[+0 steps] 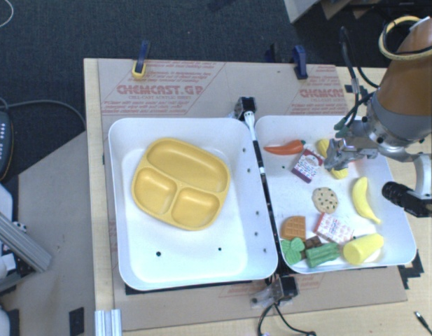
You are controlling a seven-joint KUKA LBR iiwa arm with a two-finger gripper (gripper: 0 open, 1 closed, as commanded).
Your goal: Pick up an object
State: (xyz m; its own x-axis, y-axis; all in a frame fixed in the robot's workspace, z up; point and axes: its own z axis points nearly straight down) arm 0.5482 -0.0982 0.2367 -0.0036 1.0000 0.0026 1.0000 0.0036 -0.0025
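The right bin (405, 219) holds several toy foods: a red-orange chili (284, 148), a small printed packet (307, 166), a cookie (325, 200), a banana (363, 200), a toast slice (293, 227), a pink-white packet (334, 227), a yellow block (363, 248) and green pieces (310, 252). My gripper (337, 157) hangs low over the bin's upper part, just right of the printed packet. It partly covers small yellow pieces (323, 148). Nothing is visibly lifted.
The left bin (131, 250) holds a yellow divided plate (179, 184). A black divider strip (261, 187) runs between the bins. Blue and yellow clamps (140, 60) sit on the cardboard at the back. The arm's grey body (405, 117) looms over the right bin's far right corner.
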